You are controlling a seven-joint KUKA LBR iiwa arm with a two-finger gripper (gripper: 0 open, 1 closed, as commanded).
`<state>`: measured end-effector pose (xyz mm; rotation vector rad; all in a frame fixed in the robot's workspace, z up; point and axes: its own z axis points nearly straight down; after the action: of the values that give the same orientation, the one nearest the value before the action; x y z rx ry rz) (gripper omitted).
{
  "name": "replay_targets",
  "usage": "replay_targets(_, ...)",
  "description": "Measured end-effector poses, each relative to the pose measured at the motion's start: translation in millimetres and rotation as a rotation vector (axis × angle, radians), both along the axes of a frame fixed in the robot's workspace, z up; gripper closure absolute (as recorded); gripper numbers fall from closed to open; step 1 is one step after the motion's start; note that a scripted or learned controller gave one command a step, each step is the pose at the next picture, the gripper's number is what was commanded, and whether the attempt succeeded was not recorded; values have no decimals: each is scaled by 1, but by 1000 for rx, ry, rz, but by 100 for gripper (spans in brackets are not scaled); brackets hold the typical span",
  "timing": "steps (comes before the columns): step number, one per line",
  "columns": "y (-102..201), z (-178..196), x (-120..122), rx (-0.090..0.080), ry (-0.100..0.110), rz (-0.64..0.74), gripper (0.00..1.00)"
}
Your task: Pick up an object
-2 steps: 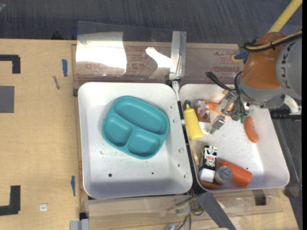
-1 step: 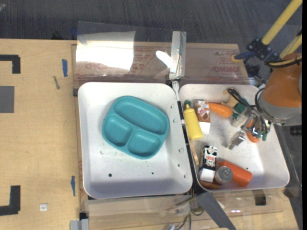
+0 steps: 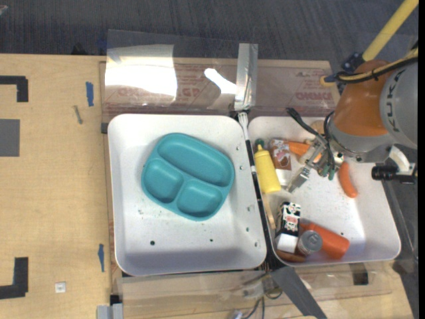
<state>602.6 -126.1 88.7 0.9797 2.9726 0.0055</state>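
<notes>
The right bin (image 3: 378, 241) holds several small objects. A yellow bottle (image 3: 267, 170) lies along its left wall, with a brown and red packet (image 3: 281, 153) beside it. An orange carrot (image 3: 347, 180) lies at the right. A black-and-white box (image 3: 289, 218) and an orange bottle with a grey cap (image 3: 323, 241) sit near the front. My gripper (image 3: 300, 177) hangs low over the middle of this bin, pointing down-left, just right of the yellow bottle. I see nothing held in it.
The left bin (image 3: 126, 238) carries a teal divided plate (image 3: 188, 175). A clear plastic sheet (image 3: 172, 78) and a metal strip (image 3: 244, 78) stand behind the bins. The arm's orange band (image 3: 362, 108) hovers over the right bin's back corner.
</notes>
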Motion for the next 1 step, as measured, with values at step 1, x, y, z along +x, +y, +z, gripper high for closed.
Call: replay_targets(1, -28, 0, -24, -4, 3, 195, 0)
